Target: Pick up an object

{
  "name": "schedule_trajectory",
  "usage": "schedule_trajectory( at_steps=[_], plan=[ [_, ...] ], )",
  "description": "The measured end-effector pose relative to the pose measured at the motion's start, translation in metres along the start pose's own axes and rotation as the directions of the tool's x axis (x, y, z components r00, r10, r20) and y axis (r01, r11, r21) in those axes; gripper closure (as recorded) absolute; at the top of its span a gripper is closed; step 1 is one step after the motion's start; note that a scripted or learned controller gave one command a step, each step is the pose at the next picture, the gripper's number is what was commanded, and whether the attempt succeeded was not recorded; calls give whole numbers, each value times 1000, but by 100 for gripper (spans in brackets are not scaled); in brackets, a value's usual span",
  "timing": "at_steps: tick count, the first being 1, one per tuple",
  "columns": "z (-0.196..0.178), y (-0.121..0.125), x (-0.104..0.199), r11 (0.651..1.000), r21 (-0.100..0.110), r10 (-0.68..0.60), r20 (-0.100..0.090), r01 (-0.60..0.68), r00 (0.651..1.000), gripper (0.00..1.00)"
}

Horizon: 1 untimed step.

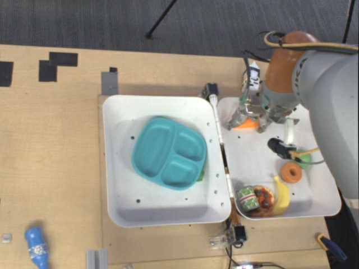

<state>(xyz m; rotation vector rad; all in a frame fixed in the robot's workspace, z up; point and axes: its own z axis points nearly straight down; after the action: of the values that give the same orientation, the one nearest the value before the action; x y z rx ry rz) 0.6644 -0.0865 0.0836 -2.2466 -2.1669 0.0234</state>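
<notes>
My gripper is low over the far left corner of the right bin. It is open, its fingers spread to either side of a small orange wedge-shaped object that lies on the bin floor. Nearer the front of the same bin lie an orange ring, a yellow banana and a clear bag of mixed red and green items. A small green object sits just behind the ring. In the left bin rests a teal divided plate.
The two bins meet along a raised wall just left of the gripper. A blue bottle lies on the bench at the front left. The arm's grey body covers the right bin's far right side.
</notes>
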Motion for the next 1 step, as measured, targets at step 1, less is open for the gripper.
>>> schedule_trajectory(
  at_steps=[1],
  plan=[
    [-10,0,1,1000,-1,-3,0,3,1000,100]
  ],
)
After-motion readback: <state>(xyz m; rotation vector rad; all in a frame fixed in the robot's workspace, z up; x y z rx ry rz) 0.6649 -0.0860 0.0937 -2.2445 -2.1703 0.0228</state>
